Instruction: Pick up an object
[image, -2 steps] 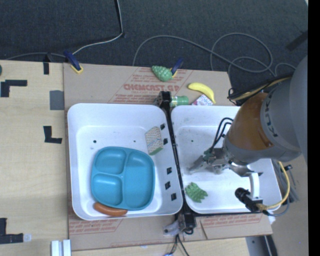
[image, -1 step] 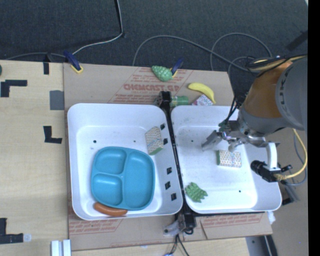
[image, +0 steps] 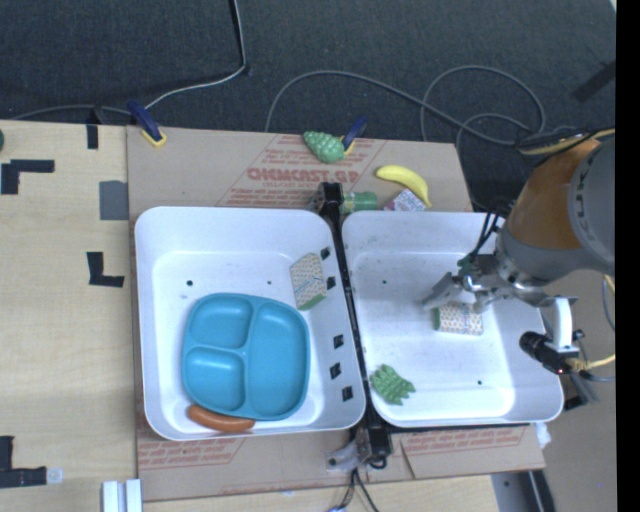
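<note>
My gripper (image: 460, 298) hangs low over the middle of the right bin (image: 500, 395), open, its fingers spread just above a small speckled beige block (image: 459, 320). The block lies on the bin floor directly under and slightly in front of the fingertips; nothing is held between them. A green leafy toy (image: 390, 383) lies near the right bin's front left corner. In the left bin (image: 165, 250) sit a blue divided plate (image: 245, 355), an orange sausage (image: 220, 420) at the front edge, and a beige and green patterned block (image: 310, 278) against the right wall.
Behind the bins on the cardboard lie a yellow banana (image: 403, 182), a green toy (image: 325, 145) and a small packet (image: 406, 202). Cables loop across the dark floor at the back. The grey arm with its orange band (image: 550, 200) fills the right side.
</note>
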